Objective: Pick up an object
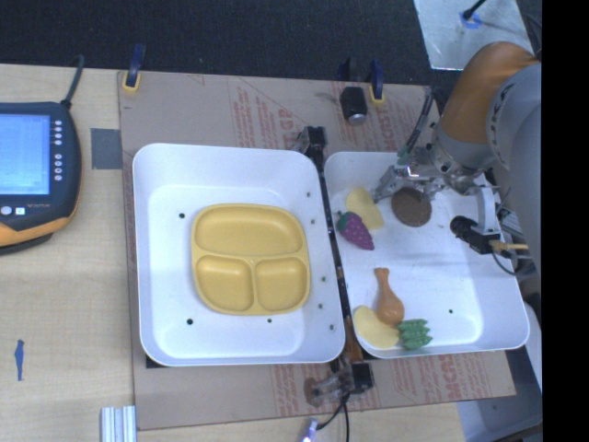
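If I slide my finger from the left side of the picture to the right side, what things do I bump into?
Handheld screen → yellow divided plate → purple grapes → brown round piece. The other toy foods overlap these in the order, so they are left out.

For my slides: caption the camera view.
Gripper by a brown round piece in the right bin; yellow tray in the left bin.

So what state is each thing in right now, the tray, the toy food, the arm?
Yellow tray: flat, right side up, in the left bin.
Drumstick: lying down in the right bin, thick end touching a yellow piece.
Purple grapes: lying beside the bin's left wall.
Brown round piece: beneath the arm's tip; lifted or not, cannot tell.
Arm: reaching over the right bin.
Handheld screen: lit.
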You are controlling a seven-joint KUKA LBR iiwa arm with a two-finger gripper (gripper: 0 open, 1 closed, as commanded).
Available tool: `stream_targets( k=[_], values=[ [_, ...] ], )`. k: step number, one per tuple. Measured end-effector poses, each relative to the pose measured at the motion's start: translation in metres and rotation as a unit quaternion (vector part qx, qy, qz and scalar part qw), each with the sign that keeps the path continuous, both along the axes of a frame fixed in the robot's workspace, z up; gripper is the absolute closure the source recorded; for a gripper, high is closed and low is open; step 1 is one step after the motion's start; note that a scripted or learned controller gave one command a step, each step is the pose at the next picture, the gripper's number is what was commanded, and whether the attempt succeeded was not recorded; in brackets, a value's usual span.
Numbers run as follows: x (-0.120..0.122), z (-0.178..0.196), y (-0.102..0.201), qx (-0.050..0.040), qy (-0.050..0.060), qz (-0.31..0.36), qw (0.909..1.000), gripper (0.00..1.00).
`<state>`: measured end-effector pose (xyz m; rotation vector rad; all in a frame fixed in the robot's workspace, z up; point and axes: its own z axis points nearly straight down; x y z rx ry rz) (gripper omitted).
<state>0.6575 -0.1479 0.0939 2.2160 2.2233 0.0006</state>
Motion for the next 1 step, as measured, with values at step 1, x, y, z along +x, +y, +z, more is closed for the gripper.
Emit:
stream_targets(
  k=[1],
  values=[
    [-0.0011,-0.0011,-0.0621,0.0004,0.001,-0.001,1.0000,0.00]
  ],
)
